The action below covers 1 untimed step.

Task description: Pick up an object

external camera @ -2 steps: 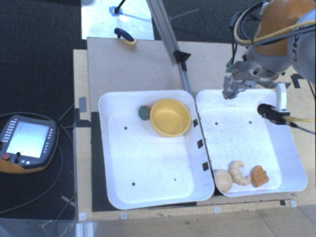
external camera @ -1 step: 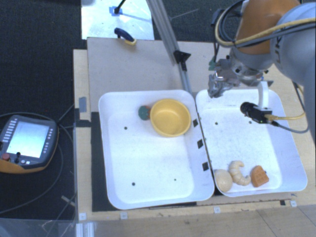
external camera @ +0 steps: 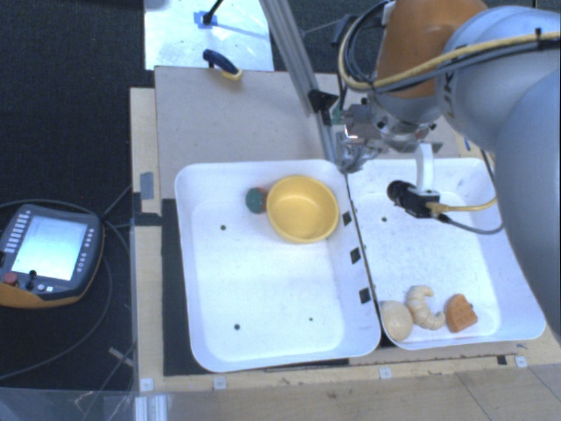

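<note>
Nearest the lower edge of the frame, 3 small things are seen in the lower corner of the right bin: a pale egg-shaped object, a cream curled piece just beside it, and an orange lump to the right; what each is cannot be made out. At the left edge a handheld control pendant is laid on the dark floor, with its cable partly cut off.

Higher up, in the upper part of the left bin, a yellow bowl is seated upright, and a small dark green object is found touching its left side, partly hidden by the rim.

Farther back, the gripper is held above the seam between the 2 bins, at the upper centre. It is blurred and shadowed by the wrist, so its state cannot be told. The grey arm is cut off by the right edge. On the board behind, a dark clamp with a yellow tip is seen at the upper left.
</note>
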### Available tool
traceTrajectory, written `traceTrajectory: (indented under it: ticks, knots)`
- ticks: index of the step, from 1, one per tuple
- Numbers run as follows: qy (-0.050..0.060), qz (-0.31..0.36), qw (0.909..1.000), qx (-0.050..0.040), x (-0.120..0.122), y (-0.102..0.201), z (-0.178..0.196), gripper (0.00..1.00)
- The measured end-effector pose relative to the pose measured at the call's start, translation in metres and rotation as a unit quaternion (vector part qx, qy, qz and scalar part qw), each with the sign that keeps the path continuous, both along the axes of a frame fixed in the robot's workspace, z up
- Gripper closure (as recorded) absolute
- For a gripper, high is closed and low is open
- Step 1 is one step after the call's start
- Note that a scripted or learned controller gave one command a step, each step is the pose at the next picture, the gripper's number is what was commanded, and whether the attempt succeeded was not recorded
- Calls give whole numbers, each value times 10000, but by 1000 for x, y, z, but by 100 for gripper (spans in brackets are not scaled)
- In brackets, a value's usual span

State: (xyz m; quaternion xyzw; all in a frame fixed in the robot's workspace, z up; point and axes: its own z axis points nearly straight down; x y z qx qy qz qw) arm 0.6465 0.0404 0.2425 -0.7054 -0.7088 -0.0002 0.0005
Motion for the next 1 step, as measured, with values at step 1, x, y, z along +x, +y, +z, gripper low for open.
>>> traceTrajectory:
  ticks: [1]
  knots:
    - [-5, -1, 10000, 1, -7, 47, -5, 100]
